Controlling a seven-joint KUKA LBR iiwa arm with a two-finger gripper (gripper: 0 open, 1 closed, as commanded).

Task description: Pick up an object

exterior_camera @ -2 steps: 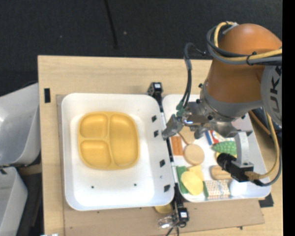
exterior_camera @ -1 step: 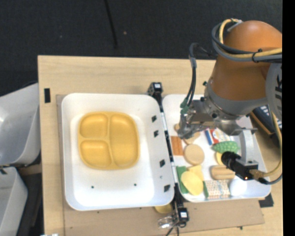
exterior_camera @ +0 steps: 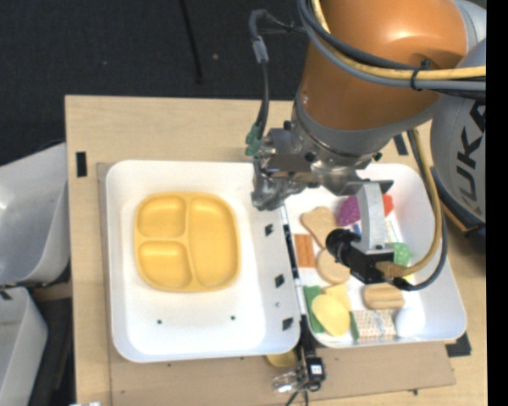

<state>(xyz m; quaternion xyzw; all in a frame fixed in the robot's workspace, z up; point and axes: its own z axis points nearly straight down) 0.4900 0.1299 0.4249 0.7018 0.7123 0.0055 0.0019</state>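
Note:
My gripper hangs below the big orange-banded wrist, over the rim between the two bins at the right bin's far left corner. I see nothing held in it. The right bin holds several small items: a tan biscuit shape just right of the gripper, purple grapes, an orange block, a round cracker, a yellow fruit, a bread roll and a patterned packet. The arm hides the bin's far part.
The left bin carries a yellow divided plate in its middle. A white-and-red carton and a green piece lie at the right bin's centre right. The wooden bench surrounds both bins.

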